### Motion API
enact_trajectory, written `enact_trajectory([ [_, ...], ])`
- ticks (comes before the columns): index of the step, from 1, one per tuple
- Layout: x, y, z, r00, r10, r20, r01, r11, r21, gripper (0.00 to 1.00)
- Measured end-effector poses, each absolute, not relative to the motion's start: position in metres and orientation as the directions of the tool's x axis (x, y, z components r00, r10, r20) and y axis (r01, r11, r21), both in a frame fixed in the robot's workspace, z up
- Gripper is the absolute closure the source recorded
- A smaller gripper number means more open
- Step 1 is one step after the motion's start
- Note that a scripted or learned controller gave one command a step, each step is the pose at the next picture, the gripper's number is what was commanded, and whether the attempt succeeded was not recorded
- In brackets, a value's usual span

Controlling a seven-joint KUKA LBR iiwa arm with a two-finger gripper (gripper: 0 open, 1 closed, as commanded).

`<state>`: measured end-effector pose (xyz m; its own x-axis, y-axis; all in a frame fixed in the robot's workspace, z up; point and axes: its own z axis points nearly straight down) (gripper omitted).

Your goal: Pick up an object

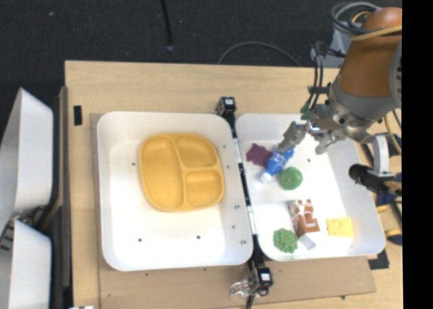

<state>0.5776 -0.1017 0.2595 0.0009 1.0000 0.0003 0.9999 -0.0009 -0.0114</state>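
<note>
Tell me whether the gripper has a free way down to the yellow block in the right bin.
Probably yes. The yellow block lies apart near the right bin's front right corner, nothing on top of it. The gripper hovers near the blue bottle, further back.

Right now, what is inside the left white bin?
Inside the left bin lies one yellow tray with three compartments, and nothing sits in them. The bin floor around the tray is bare white. Whatever is under the tray is covered, so I cannot see it.
</note>
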Motion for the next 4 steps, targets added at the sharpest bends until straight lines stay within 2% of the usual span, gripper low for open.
enact_trajectory([
  [1,0.58,-0.102,0.266,-0.001,1.0,-0.001,1.0,0.001,0.001,0.0],
  [3,0.587,-0.1,0.163,0.003,1.0,-0.002,1.0,-0.003,-0.004,0.0],
  [4,0.579,-0.101,0.103,0.002,1.0,-0.001,1.0,-0.002,-0.004,0.0],
])
